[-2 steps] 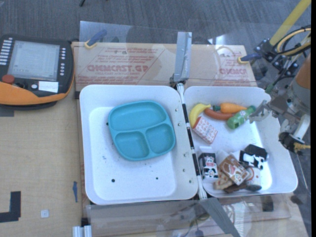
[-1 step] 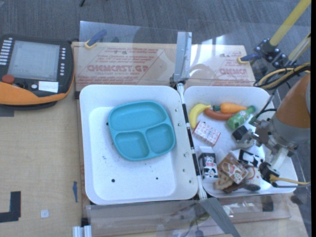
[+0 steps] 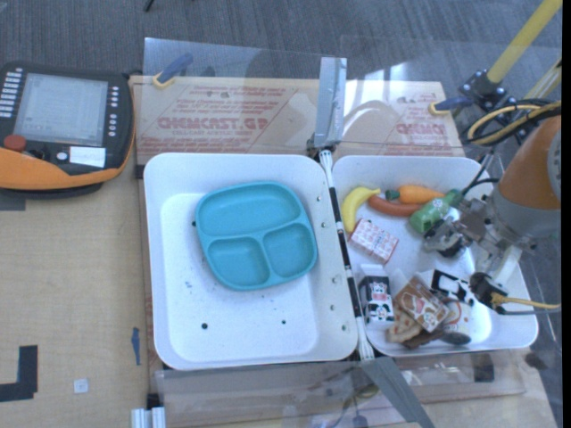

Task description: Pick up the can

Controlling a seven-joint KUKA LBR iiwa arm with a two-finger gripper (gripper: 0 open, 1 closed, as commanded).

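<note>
Two shallow white bins sit side by side on a wooden bench. The left bin holds a blue divided plate with three sections. The right bin holds a banana, a carrot, a small pink box and a pretzel-like snack (near the front). A control tablet lies far left.

A turquoise divided plate sits in a white bin. The banana is yellow, the carrot orange. The can is black and white.
</note>
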